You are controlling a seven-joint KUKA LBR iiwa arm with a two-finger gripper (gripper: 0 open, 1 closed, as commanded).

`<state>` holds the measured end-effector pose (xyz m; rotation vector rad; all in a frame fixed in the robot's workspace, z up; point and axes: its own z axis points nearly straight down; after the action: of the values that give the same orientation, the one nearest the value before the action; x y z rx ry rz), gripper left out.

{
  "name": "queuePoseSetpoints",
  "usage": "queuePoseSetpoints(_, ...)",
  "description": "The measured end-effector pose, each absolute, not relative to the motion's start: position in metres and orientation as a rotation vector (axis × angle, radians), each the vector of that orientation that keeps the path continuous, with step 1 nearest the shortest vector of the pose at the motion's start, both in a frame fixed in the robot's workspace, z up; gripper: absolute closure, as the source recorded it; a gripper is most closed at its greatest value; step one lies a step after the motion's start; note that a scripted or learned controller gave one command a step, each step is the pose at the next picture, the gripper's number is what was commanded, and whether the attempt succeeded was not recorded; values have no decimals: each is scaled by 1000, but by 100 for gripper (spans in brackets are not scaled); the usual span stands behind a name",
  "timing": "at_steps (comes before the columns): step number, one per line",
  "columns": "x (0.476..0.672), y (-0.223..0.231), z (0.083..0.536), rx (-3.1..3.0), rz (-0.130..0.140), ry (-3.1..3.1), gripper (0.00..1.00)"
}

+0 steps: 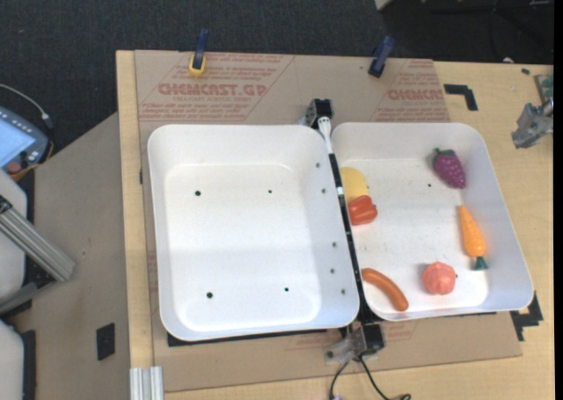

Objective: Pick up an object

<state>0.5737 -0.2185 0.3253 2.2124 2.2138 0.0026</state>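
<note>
Two white bins are sitting side by side on the worktop (pixel 264 73). The right bin (pixel 506 240) is holding purple grapes (pixel 449 167), a carrot (pixel 471 233), a peach-coloured fruit (pixel 439 278), a sausage (pixel 385 288), and a red pepper (pixel 361 210) touching a yellow piece (pixel 353 182) by the divider. The hand (pixel 533 121) is hanging at the right edge, its opening impossible to tell.

Glossy white plastic bins (pixel 167 214)

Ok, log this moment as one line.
gripper: far right, outside bins | right white bin: purple grapes, orange carrot, pink ball, sausage | nothing held
</note>
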Motion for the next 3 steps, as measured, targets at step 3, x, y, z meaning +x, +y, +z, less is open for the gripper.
queuePoseSetpoints(3, 576, -219, 357, 2200, 6, 2206, 100)
